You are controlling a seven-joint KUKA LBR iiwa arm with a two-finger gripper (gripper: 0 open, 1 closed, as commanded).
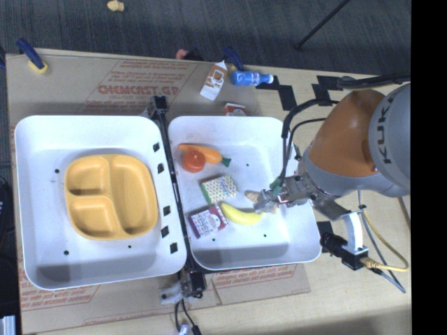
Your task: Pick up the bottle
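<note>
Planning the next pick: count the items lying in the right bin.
5: carrot and tomato at the back, green packet mid-bin, red packet at the front, banana by the gripper, which may hide more.

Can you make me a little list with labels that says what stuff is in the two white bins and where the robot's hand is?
left bin: yellow divided tray
right bin: carrot, tomato, banana, green box, small red-and-white packet
gripper: low in the right bin, by the banana's right end
blue bottle: lying on the bench behind the right bin, outside it
</note>
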